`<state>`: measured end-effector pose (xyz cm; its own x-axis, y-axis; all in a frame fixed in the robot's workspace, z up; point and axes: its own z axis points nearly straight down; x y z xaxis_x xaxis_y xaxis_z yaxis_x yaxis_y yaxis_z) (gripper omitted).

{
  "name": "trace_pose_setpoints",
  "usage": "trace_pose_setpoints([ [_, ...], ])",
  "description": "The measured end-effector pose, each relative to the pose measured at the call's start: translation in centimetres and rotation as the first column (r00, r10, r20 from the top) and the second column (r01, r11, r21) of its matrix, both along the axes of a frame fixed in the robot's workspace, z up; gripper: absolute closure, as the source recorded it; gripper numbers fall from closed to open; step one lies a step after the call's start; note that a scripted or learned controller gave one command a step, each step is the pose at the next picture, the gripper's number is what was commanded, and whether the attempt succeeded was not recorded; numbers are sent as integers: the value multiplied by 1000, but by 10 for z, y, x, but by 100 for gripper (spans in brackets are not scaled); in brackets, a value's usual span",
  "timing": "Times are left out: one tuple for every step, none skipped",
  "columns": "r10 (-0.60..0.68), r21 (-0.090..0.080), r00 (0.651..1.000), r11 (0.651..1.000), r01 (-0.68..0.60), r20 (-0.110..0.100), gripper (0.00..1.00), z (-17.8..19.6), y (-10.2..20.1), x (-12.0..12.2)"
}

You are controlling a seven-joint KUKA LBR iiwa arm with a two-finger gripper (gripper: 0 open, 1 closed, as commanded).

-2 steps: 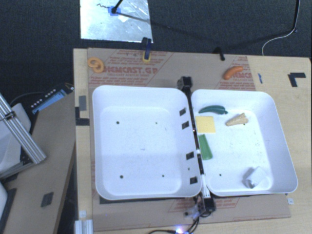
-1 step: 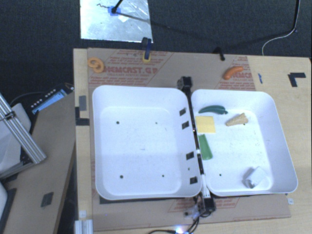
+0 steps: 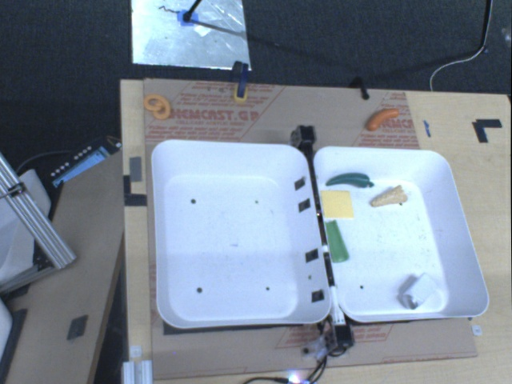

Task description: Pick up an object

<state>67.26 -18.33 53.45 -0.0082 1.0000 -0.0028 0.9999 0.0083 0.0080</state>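
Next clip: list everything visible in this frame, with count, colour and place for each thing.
shallow white plastic bins: 2, white, side by side on the board
dark green curved pepper-like piece: 1, dark green, right bin, top left
yellow square slab: 1, yellow, right bin, against the left wall
green oblong piece: 1, green, right bin, just below the slab
tan wedge-shaped piece: 1, tan, right bin, upper middle
pale grey block: 1, grey-white, right bin, lower right corner
orange ring: 1, orange, on the board beyond the left bin
orange sausage-shaped piece: 1, orange, on the board beyond the right bin
brown cardboard board: 1, brown, under both bins
shiny silver sheet: 1, silver, on the floor beyond the board
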Motion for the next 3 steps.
trace_pose_setpoints([
  [-3, 3, 1000, 1000, 3, -5, 100, 2, 26, -62],
  [-14, 0, 1000, 1000, 14, -6, 100, 2, -27, -122],
  [-6, 3, 1000, 1000, 6, -4, 100, 2, -5, -189],
])
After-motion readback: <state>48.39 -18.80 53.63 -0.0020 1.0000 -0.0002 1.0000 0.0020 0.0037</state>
